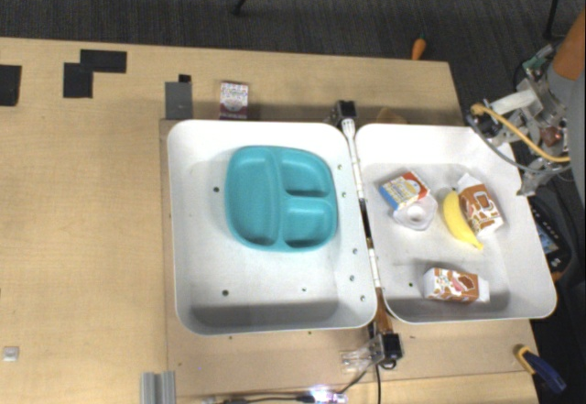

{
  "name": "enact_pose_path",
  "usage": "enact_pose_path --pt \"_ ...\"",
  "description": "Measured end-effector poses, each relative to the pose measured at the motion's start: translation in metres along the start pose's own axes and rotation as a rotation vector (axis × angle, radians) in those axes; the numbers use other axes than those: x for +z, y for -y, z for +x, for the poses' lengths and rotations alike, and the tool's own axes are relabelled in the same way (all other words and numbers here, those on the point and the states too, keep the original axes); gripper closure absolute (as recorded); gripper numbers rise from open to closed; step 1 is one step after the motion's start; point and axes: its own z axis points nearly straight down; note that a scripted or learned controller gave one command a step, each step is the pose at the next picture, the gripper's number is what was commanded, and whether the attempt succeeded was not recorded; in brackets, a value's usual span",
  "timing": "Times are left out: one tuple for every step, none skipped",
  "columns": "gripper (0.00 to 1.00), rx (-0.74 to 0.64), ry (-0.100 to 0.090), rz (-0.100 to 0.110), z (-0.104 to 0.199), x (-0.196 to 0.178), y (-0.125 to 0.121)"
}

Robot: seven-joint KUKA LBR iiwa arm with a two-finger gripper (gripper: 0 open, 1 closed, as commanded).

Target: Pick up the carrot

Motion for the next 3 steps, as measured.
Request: enact_pose_path --pt "1.00 -0.019 -0.004 -0.001 0.004 -0.014 0.003" --pt "1.00 -0.036 -0.004 0.003 -0.028 -0.011 0.077" --pt "1.00 0.012 -0.006 -0.005 -0.039 -0.044 0.005"
